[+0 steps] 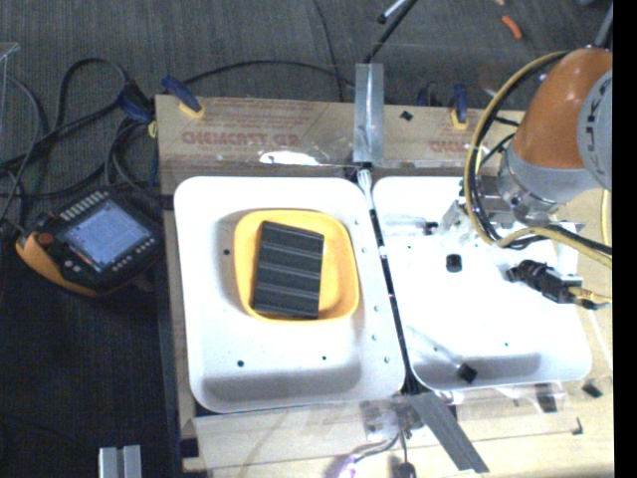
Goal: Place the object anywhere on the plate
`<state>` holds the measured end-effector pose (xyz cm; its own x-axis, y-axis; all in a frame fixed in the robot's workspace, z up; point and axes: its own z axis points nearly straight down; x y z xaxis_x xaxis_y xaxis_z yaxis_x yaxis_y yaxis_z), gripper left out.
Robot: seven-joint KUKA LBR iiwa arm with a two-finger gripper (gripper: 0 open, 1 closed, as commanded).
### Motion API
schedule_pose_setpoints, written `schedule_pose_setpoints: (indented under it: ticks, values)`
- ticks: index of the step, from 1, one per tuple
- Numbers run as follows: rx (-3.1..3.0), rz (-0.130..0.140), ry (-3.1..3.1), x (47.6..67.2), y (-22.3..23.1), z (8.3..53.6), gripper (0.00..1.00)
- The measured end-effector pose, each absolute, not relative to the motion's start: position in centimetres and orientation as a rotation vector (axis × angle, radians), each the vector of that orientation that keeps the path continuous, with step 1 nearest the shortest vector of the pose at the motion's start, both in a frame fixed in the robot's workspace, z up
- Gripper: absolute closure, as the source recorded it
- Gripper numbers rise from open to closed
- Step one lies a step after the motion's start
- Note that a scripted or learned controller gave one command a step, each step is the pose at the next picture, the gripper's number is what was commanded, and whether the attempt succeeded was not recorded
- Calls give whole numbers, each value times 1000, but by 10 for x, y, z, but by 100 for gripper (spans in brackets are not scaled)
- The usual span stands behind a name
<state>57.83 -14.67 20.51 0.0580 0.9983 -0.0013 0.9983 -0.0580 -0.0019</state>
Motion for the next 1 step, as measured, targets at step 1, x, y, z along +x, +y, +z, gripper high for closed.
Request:
schedule_pose_setpoints:
  ticks: [1]
  values:
    - [-2285,3,-2156,578,-147,205,0]
